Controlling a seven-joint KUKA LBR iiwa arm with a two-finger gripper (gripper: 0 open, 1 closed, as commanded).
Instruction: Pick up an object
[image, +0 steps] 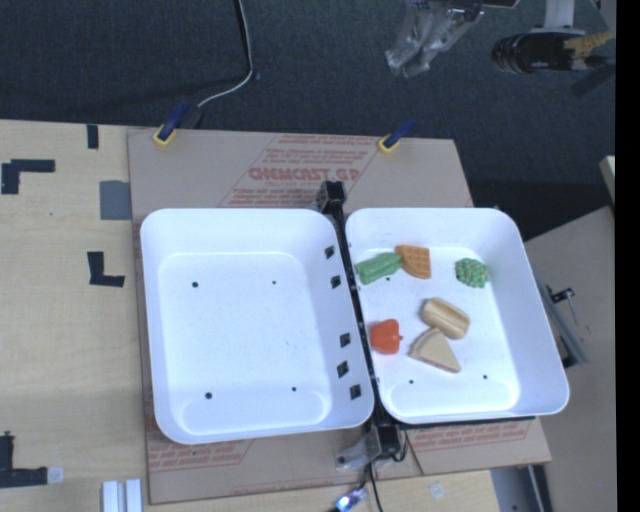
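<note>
**Arm high above the bins, nothing picked yet**

The gripper (425, 42) hangs at the top of the camera view, well above and behind the two white bins, over the dark floor beyond the surface. It is blurred and pale there, and I cannot tell how the jaws stand; nothing can be made out between them.

All the candidate objects lie in the right bin (505, 235). A green pickle-like piece (379, 268) sits near the divider, touching or almost touching an orange ridged wedge (414, 261) to its right. A small green knobbly piece (471, 272), perhaps broccoli, lies apart toward the far right wall. Lower down, a red-orange piece (385, 336) rests close to the divider, with a tan bread-roll shape (445, 317) and a tan triangular slice (436, 351) just beside each other to its right. The left bin (165, 235) carries no toys.

As a judgement, the task is at its very start: every object rests on the bin floor, none is lifted. What remains is everything, namely choosing a target, descending over the right bin, closing on the piece and raising it clear. The isolated green knobbly piece looks the easiest to reach without nudging neighbours.
</note>
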